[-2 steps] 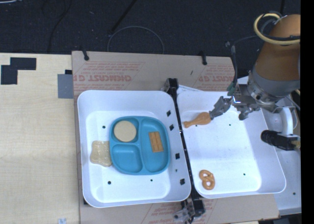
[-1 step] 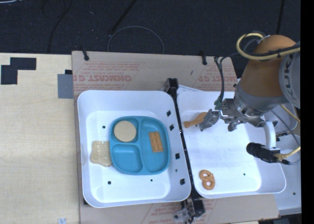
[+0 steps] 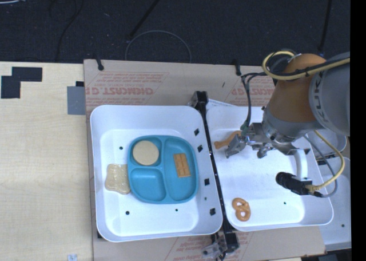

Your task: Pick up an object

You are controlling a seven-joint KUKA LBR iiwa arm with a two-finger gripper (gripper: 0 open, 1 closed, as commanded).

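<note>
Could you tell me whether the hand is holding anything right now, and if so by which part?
It cannot be told: the hand sits beside an orange-brown item in the right bin, with no visible grip.

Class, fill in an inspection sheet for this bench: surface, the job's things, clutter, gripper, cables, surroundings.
Surface: two white bins side by side, left bin, right bin.
Job's things: pretzel and an orange-brown piece in the right bin; blue tray with round cracker and rectangular cracker; pale piece beside it.
Clutter: nothing seen.
Gripper: gripper low over the orange-brown piece.
Cables: yellow cable looping on the arm.
Surroundings: cardboard sheet, dark floor.
</note>
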